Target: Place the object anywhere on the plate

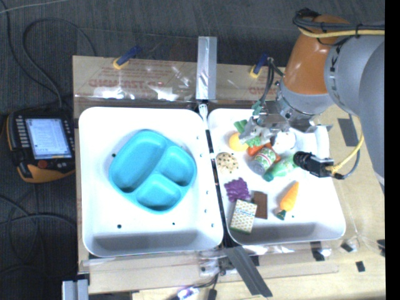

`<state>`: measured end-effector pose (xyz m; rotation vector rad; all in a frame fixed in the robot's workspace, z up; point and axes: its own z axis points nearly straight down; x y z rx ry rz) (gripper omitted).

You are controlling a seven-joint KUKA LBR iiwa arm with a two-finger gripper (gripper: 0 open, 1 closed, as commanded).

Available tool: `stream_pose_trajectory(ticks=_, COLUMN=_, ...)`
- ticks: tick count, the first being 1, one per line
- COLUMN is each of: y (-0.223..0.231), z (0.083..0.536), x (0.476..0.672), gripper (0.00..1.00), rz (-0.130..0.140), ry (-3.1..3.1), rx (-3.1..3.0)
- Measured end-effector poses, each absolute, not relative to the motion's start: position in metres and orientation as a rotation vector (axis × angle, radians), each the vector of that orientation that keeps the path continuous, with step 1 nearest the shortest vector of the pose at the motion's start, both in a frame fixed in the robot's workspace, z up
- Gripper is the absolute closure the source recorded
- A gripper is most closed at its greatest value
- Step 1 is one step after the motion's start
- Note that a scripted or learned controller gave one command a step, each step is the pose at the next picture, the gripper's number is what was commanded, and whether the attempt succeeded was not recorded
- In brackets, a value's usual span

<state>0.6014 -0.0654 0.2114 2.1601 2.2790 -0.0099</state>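
A blue plate [154, 170] with three compartments lies in the left bin [100, 230]. My gripper [258, 132] is low over the upper part of the right bin [325, 220], among a cluster of toy foods. Right under and around it are a green piece [241, 126], a yellow lemon [235, 143], an orange-red piece [255, 148] and a small can [264, 160]. The arm's wrist hides what lies directly beneath it. No object can be seen held.
Lower in the right bin lie a speckled cookie [226, 162], purple grapes [237, 189], a brown chocolate bar [260, 204], a patterned box [244, 216], a carrot [287, 199] and a green bottle [279, 168]. A black cable plug [309, 162] hangs beside the wrist. A pendant [42, 144] sits left of the bench.
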Motion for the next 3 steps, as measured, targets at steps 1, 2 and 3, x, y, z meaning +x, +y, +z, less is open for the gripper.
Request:
stream_pose_trajectory(ticks=1, y=-0.001, z=0.182, x=0.606, gripper=1.00, rz=-0.005, ry=2.472, rx=1.943)
stream_pose_trajectory(ticks=2, y=0.089, z=0.182, x=0.611, gripper=1.00, rz=-0.004, ry=2.555, rx=1.831)
stream_pose_trajectory(ticks=3, y=0.090, z=0.190, x=0.611, gripper=1.00, rz=-0.006, ry=2.559, rx=1.831)
